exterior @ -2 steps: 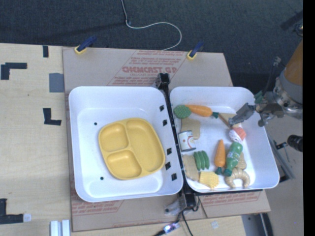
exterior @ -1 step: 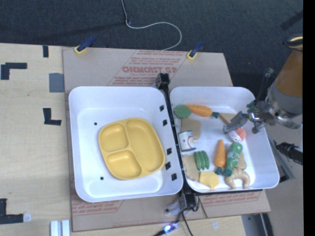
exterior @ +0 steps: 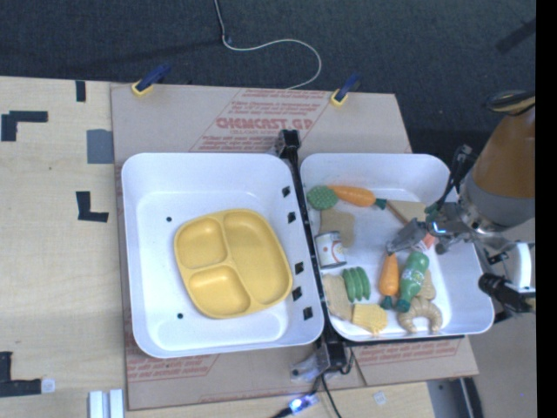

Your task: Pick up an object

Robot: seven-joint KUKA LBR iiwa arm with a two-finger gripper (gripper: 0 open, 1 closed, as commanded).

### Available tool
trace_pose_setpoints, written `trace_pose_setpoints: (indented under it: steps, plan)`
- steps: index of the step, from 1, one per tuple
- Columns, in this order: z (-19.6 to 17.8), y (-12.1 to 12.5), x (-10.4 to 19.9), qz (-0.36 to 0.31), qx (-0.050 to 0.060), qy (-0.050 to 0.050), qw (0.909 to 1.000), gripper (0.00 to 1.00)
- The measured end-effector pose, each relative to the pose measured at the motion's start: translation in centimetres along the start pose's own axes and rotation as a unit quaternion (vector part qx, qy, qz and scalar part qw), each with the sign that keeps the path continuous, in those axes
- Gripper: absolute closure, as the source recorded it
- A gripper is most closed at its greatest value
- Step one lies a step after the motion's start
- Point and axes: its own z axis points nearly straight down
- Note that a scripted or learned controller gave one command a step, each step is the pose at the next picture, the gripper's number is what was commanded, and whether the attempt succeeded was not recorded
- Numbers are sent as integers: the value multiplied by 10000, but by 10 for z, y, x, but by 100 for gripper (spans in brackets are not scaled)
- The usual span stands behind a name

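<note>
I see the yellow plate (exterior: 232, 262) in the left bin (exterior: 144, 177). In the right bin (exterior: 396, 163), toys lie clustered; my gripper (exterior: 409, 236) hangs above the green bottle (exterior: 414, 277), arm (exterior: 498, 181) reaching in from the right.

Left bin (exterior: 148, 233): yellow divided plate (exterior: 232, 261) occupies the centre, with bare floor around it. Right bin (exterior: 409, 165): toys crowd the lower half; bare floor lies along its far wall and right side.
</note>
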Motion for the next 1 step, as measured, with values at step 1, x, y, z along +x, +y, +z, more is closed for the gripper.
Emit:
trace_pose_setpoints:
  steps: [1]
  plan:
    - [60, 4, -6, -3, -1, 0, 10000, 0]
